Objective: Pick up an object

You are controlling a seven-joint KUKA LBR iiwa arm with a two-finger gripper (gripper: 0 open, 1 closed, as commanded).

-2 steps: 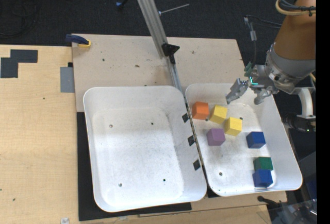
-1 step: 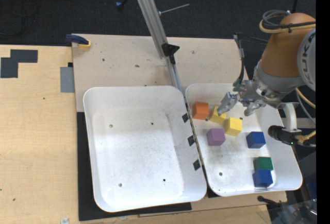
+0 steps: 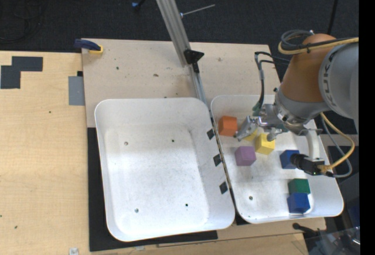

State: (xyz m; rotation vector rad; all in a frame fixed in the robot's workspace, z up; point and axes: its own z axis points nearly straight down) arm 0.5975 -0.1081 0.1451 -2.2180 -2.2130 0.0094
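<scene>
Left bin (image 3: 117, 131): no objects seen. Right bin (image 3: 328, 204): orange cube (image 3: 228, 125), purple cube (image 3: 245, 155), yellow block (image 3: 263, 143), blue pieces further right. Pincer (image 3: 248, 128) is positioned low, between orange cube and yellow block; its state cannot be told. Step judged: approach, nothing lifted. Next: one cube must be centred under it, then a closing and lift.

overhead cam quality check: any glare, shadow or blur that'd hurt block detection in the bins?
Camera view: lighting is even and soft. The left shallow white bin looks bright but keeps its speckles, so no hard glare. The small orange cube, purple cube and yellow block read clearly. The tool is small and slightly soft, its fingers unresolved. The background above the bench is dark.
</scene>
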